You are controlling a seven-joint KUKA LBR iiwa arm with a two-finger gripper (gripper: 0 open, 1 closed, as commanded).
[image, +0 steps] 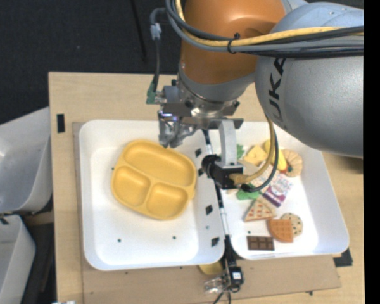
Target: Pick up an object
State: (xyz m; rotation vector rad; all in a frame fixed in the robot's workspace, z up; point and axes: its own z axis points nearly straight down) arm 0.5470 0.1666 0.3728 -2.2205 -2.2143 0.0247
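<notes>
So the big grey arm (316, 75) with the orange band comes in from 3 o'clock and hangs over the top middle of the surface (66, 100), which is a light wood board carrying two shallow white bins side by side. The gripper (171, 132) sits just past the divider, over the back edge of the left bin (101, 246), right at the 12 o'clock rim of the yellow divided plate (154, 179). Honestly I can't tell how it's set, the tips are a dark blur against the plate edge, and I don't see anything caught in it.

The yellow divided plate lies flat in the left bin, a bit tilted in plan, with three compartments, roughly center of that bin.

The right bin (323, 233) has all the small stuff, bunched toward its left half. Going by the bin's own clock: a yellow cheese wedge (256, 154) around 11 o'clock, a round cookie thing (292, 161) near 12, a green piece (247, 194) close to the divider, a pizza slice (259, 211) about center, a waffle-like orange piece (282, 228) touching a chip cookie (294, 222) just below that, and a chocolate bar (261, 242) at 6 o'clock. Cables run down over that pile, hiding part of it.
</notes>
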